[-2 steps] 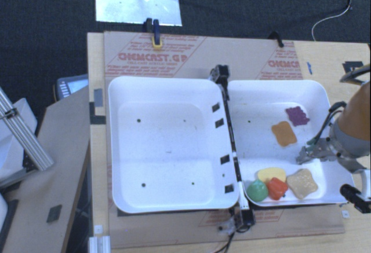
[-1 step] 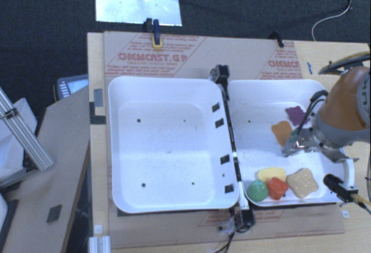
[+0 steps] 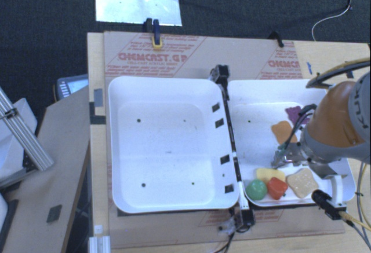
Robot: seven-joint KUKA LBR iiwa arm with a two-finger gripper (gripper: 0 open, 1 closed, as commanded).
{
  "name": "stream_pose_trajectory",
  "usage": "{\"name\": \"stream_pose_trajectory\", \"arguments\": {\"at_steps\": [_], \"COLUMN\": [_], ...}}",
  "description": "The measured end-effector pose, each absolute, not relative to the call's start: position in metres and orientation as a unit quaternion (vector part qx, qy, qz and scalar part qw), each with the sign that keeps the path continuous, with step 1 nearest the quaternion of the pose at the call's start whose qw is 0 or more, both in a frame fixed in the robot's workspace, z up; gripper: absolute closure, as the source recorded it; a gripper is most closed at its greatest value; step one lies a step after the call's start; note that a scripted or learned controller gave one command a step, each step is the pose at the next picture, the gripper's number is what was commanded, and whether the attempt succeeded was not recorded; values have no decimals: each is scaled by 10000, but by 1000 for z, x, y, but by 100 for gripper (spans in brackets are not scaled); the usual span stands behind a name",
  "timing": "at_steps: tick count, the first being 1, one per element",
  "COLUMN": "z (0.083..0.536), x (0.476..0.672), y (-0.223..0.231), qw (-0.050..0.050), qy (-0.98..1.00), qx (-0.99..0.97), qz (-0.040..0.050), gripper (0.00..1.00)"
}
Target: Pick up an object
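The right bin [image 3: 255, 101] holds several small objects. A purple piece [image 3: 294, 112] and a flat orange piece [image 3: 282, 130] lie toward its far right. Along the near wall sit a green ball [image 3: 255, 189], a red piece [image 3: 277, 187], a yellow piece [image 3: 269, 174] and a beige toast-like slab [image 3: 301, 182]. My gripper [image 3: 282, 159] hangs low in this bin, just above the yellow piece and just in front of the orange piece. I see nothing held in it.
The left bin [image 3: 116, 147] stands beside the right one, with a row of black clips [image 3: 223, 124] on the wall between them. The arm's orange band [image 3: 342, 113] leans over the right bin's right side. Cardboard [image 3: 174, 55] lies under both bins.
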State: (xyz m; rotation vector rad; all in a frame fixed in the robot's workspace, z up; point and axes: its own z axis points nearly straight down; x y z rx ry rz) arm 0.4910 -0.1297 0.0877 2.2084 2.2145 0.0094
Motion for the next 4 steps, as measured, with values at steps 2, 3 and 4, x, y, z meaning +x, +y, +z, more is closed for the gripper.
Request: {"name": "stream_pose_trajectory", "arguments": {"at_steps": [2,3,4], "z": [544,467,399], "x": [516,558,580], "y": [-76,-102,-129], "qw": [80,8,-4], "qy": [7098,7071,7068], "qx": [7043,7071,7075], "qz": [63,0,-10], "gripper": [100,100,100]}}
